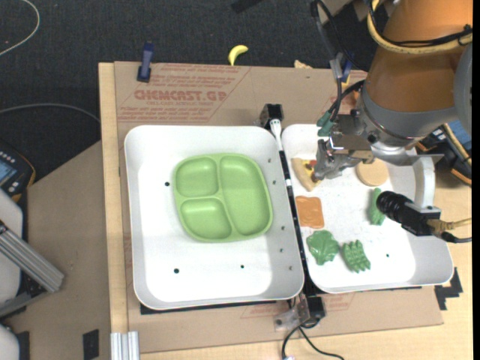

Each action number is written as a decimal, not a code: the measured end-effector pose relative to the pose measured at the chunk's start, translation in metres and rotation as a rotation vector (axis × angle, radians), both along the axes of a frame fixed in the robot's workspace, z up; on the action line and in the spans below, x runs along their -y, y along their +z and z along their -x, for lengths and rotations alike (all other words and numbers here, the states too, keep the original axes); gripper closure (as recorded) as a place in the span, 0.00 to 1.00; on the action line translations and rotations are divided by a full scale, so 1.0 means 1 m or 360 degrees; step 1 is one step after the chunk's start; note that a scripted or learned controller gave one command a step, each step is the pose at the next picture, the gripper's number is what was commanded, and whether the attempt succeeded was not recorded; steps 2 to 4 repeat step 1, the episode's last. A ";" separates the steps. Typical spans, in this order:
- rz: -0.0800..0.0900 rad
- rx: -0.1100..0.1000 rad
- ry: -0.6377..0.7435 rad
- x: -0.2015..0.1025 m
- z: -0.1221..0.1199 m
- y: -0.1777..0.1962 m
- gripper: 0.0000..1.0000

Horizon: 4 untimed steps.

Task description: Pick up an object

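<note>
My gripper (324, 169) hangs low over the back left of the right bin (390, 276), right above a tan piece (303, 171) lying by the bin's left wall. An orange flat slab (309, 211) lies just in front of it. Two green toys (322, 246) (357, 256) sit near the bin's front, and a third green piece (374, 206) lies toward the right. A round tan disc (372, 174) rests at the back, partly under the arm. Nothing shows between the fingers.
The left bin (150, 261) holds a green divided plate (223, 196). A black clamp (271, 115) sits at the back between the bins. A yellow banana-shaped toy (238, 52) and a blue clip (145, 61) lie beyond the cardboard's far edge.
</note>
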<state>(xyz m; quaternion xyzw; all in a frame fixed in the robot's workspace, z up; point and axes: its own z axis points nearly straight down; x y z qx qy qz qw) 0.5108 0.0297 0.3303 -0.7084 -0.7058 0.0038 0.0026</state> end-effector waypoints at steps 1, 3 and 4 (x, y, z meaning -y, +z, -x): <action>-0.0009 0.0033 0.0018 -0.059 0.032 0.098 1.00; -0.0009 0.0033 0.0018 -0.059 0.032 0.098 1.00; -0.0009 0.0033 0.0018 -0.059 0.032 0.098 1.00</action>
